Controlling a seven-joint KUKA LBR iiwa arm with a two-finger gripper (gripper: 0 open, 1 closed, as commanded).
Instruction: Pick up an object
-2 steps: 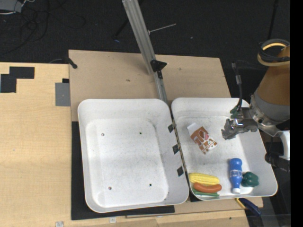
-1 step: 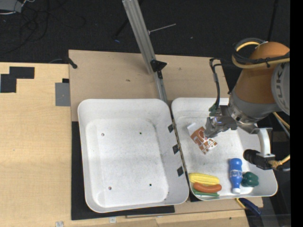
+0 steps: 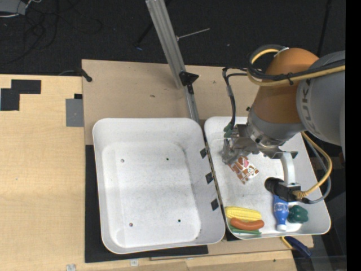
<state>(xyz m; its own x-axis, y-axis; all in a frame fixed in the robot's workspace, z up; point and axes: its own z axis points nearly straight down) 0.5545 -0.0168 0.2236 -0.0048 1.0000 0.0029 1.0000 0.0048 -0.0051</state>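
Observation:
My gripper (image 3: 230, 153) hangs low over the upper left part of the right bin (image 3: 319, 221), under the grey and orange arm. A small red and white patterned box (image 3: 245, 169) lies tilted just below and to the right of it, close to it or touching. Along the bin's front edge are a yellow corn cob (image 3: 243, 213), a red-orange sausage-shaped toy (image 3: 247, 224), a blue bottle (image 3: 280, 212) and a dark green object (image 3: 298, 213).
The left bin (image 3: 107, 151) sits beside the right one, with black clips along their shared wall. A slanted metal rail (image 3: 169, 44) rises behind the bins. Wooden bench surface lies to the left.

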